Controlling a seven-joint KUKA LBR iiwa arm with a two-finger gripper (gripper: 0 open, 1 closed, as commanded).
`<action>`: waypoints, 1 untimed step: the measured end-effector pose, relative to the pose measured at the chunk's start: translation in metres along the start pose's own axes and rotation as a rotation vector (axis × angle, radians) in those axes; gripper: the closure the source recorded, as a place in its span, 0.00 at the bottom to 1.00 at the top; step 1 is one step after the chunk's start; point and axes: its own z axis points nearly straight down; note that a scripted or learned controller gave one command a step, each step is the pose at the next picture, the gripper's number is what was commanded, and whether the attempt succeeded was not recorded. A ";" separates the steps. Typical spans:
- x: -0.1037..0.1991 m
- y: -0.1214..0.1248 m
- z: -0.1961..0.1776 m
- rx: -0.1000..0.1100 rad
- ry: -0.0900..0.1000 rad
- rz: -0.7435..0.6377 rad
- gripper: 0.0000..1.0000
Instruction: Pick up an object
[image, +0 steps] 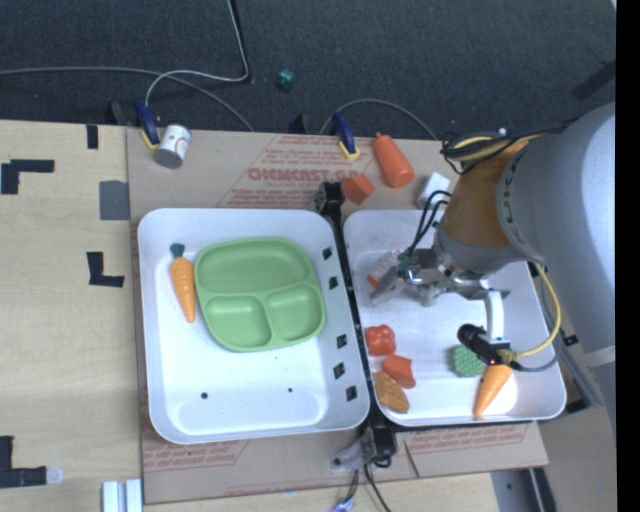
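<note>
Three small orange pieces (388, 368) just below the jaws (392, 280), jaw state indiscernible.

Green tray (262, 294), orange carrot (184, 285), white bins (165, 392)

Light wooden bench (60, 330) seen from above at a slant, marked with black tape pieces (100, 270) and a grey patch (114, 199). A brown cardboard sheet (270, 175) with red print lies on the bench, held at its far edge by two blue-and-yellow clamps (149, 124). Behind the bench, dark carpeted floor (400, 50) crossed by thin cables (238, 40); a small teal item (286, 77) lies there. Lighting is even, without strong shadows.
</note>
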 end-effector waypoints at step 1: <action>0.008 0.050 0.002 0.000 0.000 0.000 0.00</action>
